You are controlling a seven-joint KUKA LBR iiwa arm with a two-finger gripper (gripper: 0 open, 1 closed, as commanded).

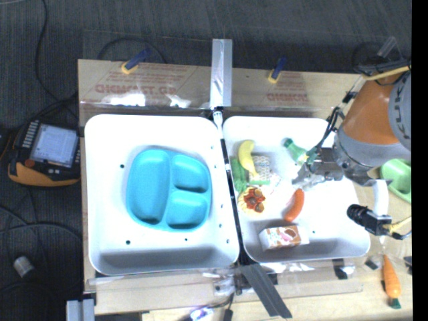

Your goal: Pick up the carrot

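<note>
The carrot, a short orange-red piece, lies tilted on the floor of the right bin, near its middle. My gripper hangs just above and to the right of the carrot's upper end, at the end of the grey arm with the orange band. From above, the wrist hides the gripper's tips. I see nothing held in it.
The right bin also holds a banana, a green vegetable, a small red and yellow item, a green bottle and a small carton. A blue divided plate lies in the left bin. A second carrot lies outside, at the lower right.
</note>
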